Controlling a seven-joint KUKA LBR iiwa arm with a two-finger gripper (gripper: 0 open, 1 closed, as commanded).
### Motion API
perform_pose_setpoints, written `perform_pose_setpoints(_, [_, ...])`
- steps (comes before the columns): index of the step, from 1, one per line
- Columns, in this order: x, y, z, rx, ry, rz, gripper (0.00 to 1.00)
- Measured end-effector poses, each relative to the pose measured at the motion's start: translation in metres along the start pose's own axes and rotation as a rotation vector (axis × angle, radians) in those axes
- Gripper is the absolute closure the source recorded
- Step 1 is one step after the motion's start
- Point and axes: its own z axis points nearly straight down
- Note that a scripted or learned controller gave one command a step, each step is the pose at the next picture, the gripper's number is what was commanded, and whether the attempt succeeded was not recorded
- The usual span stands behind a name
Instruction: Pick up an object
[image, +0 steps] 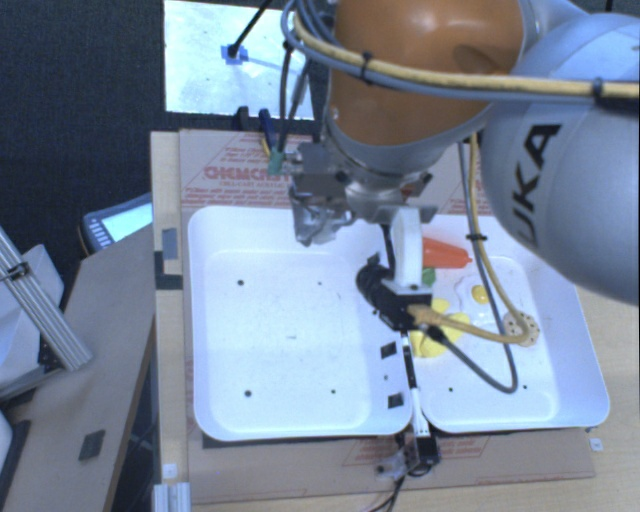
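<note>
Orange and green, a toy carrot (446, 252) lies in the right bin (570, 370), near its far edge and partly hidden behind the arm's white bracket. Just nearer the camera in the same bin sit a fried-egg toy (478, 294) with a yellow yolk, a round tan piece with holes (521, 327), and a yellow object (435, 340) close to the divide between the bins, partly covered by cables.

Grey metal, the pincer (318, 222) hangs over the far edge of the left bin (280, 340), well apart from the carrot; its tips are blurred and seen from behind, so whether it is spread or closed cannot be told, and nothing can be seen in its grip. The left bin's floor shows a few small dark dots.

Above it the arm's orange band (420, 70) and grey casing (570, 180) fill the upper right, with a yellow hose (460, 82) looped across. Both bins rest on printed cardboard (235, 170) on the tabletop (110, 330).
</note>
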Motion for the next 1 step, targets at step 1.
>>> perform_pose_setpoints(1, [-0.0056,-0.0003,0.0044,0.008,-0.005,0.008,0.0])
